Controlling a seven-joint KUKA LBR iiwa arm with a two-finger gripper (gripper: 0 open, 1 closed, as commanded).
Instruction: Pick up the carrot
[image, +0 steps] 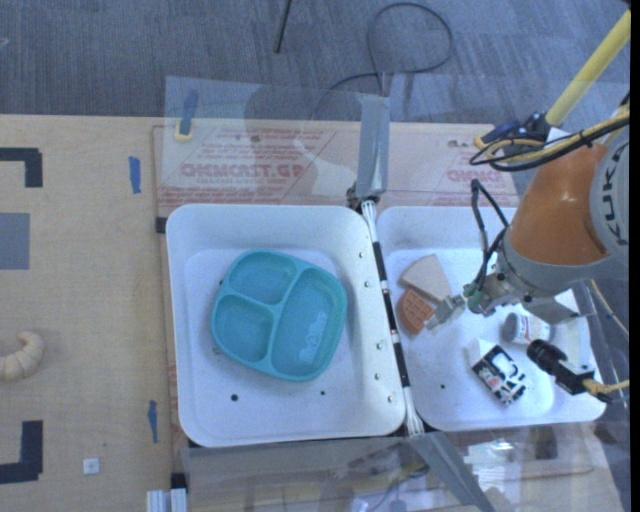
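**Gripper over right bin, carrot not identifiable**

Gripper hovers just right of the bread slice; can't tell its state. No clear carrot near the slice. Locate the target first, then descend centred.

The grey arm reaches in from the right, its orange band bulking above the wrist. The gripper hangs low, pointing leftward at a slant, with cables looping off the wrist.
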